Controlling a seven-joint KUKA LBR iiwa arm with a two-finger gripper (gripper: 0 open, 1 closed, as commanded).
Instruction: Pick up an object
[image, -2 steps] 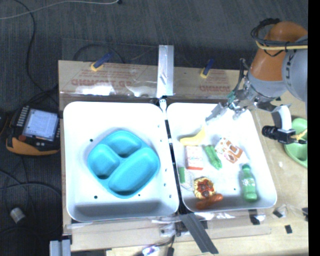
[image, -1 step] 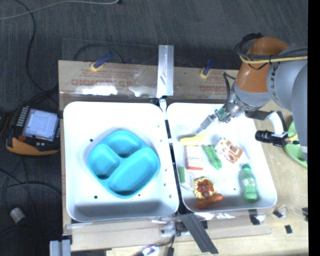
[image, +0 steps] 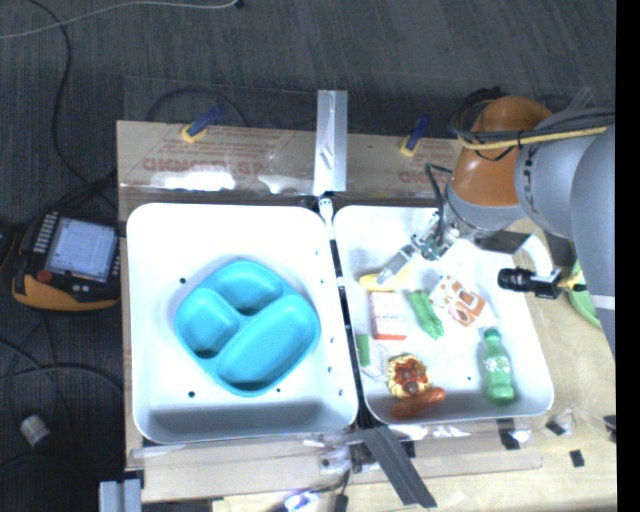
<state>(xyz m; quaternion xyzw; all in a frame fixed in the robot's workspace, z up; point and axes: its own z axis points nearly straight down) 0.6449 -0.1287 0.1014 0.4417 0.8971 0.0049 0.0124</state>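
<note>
1. The gripper (image: 425, 245) hangs over the upper part of the right bin (image: 520, 300), below the orange-banded wrist; whether its claw is open or closed I cannot tell, for the tips are too small and cluttered to read, and nothing can be seen clamped there.

2. Just off the claw, toward the bin divider, lies a pale yellow piece (image: 385, 270), the nearest candidate to pick; it looks small and light, probably stiff plastic; I judge a grip across its narrow width best, since its long axis runs slantwise away from the claw.

3. A little below the claw lies a green stick-like item (image: 427, 313), slim and likely to roll or slip; beside it, toward the divider, a flat white and red packet (image: 387, 312) lies low on the floor, hard to get under; on the opposite side, a red and white wrapper (image: 460, 298), probably soft and crinkly.

4. Farther below, well apart from the claw, a green bottle (image: 496, 365) lies near the bin's outer wall; smooth and rounded, it would want a grip across its body; a red and yellow toy food (image: 408, 375) and a reddish sausage shape (image: 417, 401) sit at the near edge.

5. Obstacles: the items cluster closely, so neighbours may be nudged; the divider crowds the yellow piece.

6. Across the divider, the left bin (image: 160, 400) holds a blue sectioned tray (image: 247, 323), well away from the claw.
</note>
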